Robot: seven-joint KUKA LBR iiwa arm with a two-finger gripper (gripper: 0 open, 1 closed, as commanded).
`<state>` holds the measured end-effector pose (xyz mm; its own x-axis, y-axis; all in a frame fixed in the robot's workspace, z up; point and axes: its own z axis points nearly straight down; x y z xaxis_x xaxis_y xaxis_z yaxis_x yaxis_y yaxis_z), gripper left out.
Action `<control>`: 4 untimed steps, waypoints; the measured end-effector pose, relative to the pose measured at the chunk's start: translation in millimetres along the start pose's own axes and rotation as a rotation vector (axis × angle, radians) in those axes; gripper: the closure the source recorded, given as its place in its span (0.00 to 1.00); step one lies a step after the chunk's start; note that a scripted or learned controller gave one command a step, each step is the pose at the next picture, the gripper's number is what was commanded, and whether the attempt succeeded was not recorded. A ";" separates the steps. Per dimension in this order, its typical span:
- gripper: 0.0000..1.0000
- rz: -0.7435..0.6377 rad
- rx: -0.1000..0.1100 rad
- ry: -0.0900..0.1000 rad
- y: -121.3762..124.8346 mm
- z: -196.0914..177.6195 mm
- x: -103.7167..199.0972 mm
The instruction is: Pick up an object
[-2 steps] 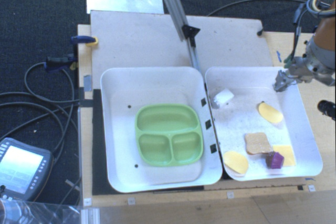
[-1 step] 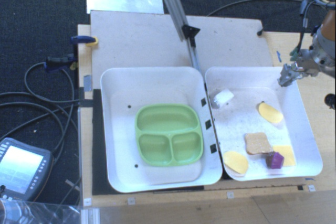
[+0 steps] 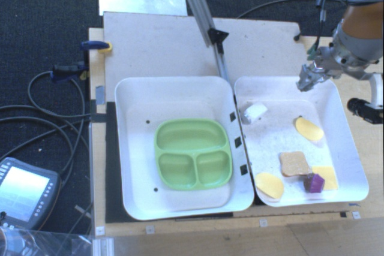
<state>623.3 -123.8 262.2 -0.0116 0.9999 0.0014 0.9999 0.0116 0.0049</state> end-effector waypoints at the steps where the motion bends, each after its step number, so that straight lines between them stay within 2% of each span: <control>1: 1.00 0.000 0.000 0.000 14.0 -6.5 52.2; 2: 1.00 0.001 0.001 -0.001 26.8 1.8 94.9; 3: 1.00 0.000 0.001 0.001 31.5 -1.7 152.0; 4: 1.00 0.001 0.003 0.000 39.0 15.7 207.4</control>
